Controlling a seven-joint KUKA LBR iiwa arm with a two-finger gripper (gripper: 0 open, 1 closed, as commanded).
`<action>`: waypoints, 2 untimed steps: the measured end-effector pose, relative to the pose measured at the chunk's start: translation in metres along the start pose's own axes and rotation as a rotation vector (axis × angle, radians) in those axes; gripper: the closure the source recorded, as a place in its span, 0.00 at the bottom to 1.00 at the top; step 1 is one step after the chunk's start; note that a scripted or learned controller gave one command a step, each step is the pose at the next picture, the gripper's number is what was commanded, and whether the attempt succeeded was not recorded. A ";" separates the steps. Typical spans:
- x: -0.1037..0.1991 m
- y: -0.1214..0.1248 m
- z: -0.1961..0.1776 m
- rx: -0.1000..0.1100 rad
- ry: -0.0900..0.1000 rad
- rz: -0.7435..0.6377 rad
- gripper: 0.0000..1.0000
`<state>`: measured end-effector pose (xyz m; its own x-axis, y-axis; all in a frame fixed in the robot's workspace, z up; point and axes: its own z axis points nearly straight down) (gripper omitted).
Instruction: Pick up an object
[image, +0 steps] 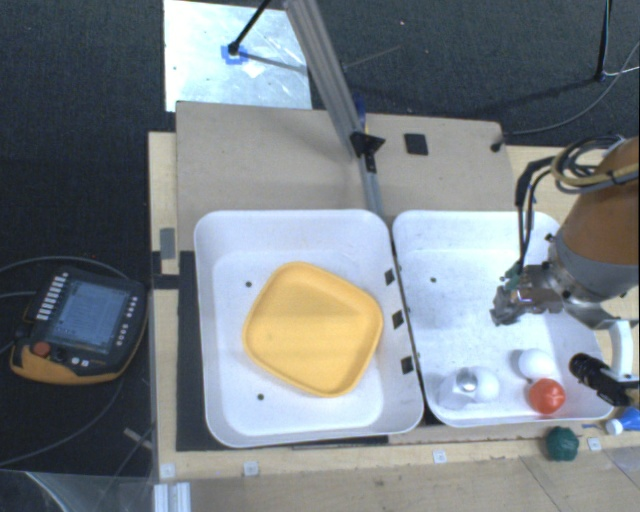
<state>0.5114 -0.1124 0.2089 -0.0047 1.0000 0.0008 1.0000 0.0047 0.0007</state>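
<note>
I see the gripper (508, 303) over the right bin (440, 250), above its objects. Finger state: cannot tell. Targets near the front wall: white ball (533, 362), red ball (546, 396), clear item (468, 384). Yellow plate (313, 327) fills the left bin (215, 300), poor pinch candidate imo.

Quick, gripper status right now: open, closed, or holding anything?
Gripper: cannot be told; it hangs over the right bin, too dark and small to read, with nothing visibly in it.
</note>
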 end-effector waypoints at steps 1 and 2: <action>0.055 0.021 -0.009 -0.001 0.000 -0.001 1.00; 0.099 0.041 -0.012 0.000 0.000 0.000 1.00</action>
<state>0.5520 -0.0128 0.2207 -0.0043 1.0000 0.0012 1.0000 0.0043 0.0011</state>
